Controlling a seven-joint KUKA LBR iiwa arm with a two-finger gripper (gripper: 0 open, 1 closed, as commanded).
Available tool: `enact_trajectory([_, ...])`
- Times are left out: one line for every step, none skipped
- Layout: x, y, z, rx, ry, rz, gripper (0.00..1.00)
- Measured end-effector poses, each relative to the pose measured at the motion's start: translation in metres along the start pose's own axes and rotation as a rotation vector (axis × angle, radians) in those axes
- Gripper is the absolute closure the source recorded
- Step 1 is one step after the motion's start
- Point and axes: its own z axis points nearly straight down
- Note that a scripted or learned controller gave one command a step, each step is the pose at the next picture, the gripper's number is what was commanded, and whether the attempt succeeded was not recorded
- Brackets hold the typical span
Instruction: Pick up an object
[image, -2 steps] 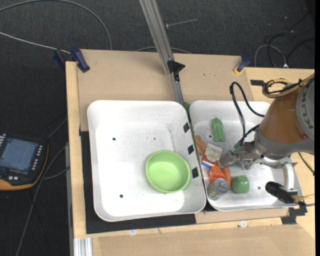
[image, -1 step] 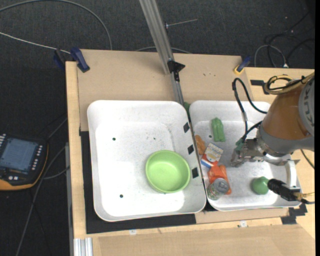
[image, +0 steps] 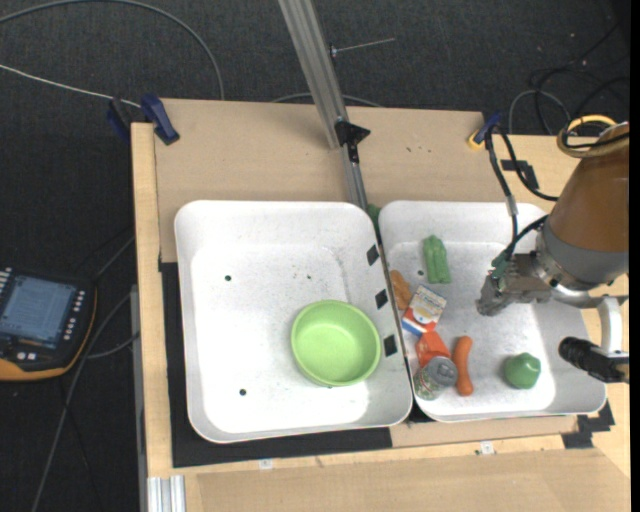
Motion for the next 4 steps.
enact_trajectory([0.000, 0.006, -0.043, 0.002, 0.000, 0.000, 1.00])
enact_trajectory([0.000, 0.006, -0.066, 0.004, 0.001, 0.001, 1.00])
enact_trajectory([0.061, 0.009, -0.071, 0.005, 0.002, -0.005, 1.00])
enact_trajectory([0.103, 0.009, -0.066, 0.005, 0.002, -0.003, 1.00])
